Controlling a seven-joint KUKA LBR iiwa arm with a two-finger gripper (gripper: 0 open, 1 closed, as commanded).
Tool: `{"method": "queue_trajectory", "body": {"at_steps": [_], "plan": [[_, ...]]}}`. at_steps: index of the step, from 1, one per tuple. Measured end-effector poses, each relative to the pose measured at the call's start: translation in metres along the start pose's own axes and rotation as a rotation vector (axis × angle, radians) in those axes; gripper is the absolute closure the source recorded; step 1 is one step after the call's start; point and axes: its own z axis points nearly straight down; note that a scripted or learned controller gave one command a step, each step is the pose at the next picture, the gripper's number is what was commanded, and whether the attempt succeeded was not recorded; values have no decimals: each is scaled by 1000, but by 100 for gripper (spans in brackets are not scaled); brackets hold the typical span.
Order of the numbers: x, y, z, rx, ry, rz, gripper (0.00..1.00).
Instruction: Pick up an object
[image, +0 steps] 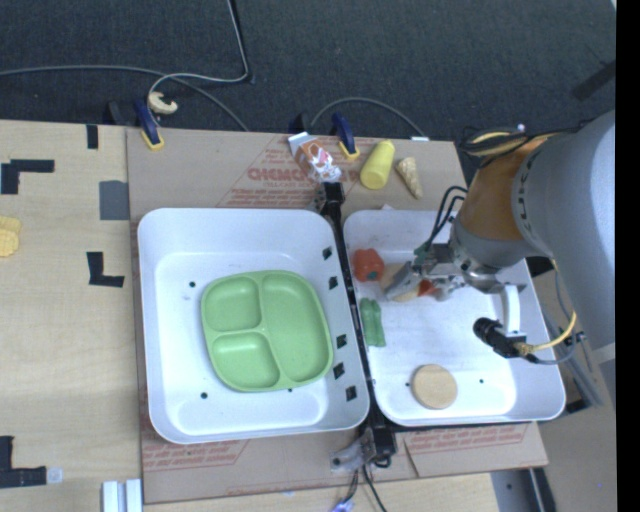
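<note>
While the arm (520, 200) reaches in from the right of the frame, grey and smooth with its orange band bulging just above the wrist, I see its gripper (418, 283) down inside the right bin (520, 400), low over the white floor in the bin's upper middle. I cannot tell from this slanted overhead view how the pincer stands; there is a small reddish patch right at its tip, but it is too blurred for me to name or to say it is between anything. Just left of the gripper, near the bin's upper left corner, sits a rounded orange-red object (368, 265), matte and lumpy, apart from the tip. Below that, along the bin's left wall, lies a narrow green strip (372, 323), flat and elongated. Toward the lower middle of the same bin rests a round tan disc (435, 386), cookie-like, well apart from the gripper. The left bin (165, 250) is shallow, glossy white plastic with rounded corners, and it holds a pale green divided plate (267, 329) with three compartments, smooth and slightly tilted in its outline. Both bins stand on a brown cardboard sheet (210, 165) with red printing. On it, above the bins, I see a yellow rounded object (377, 165), a tan cone (410, 177) beside it, and a small crinkled packet (313, 156).
</note>
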Motion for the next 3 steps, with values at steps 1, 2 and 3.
{"method": "queue_trajectory", "body": {"at_steps": [1, 2, 3], "plan": [[36, 34, 1, 3, 1, 0, 0], [36, 34, -9, 5, 0, -2, 100], [36, 34, -9, 5, -1, -2, 0]]}}
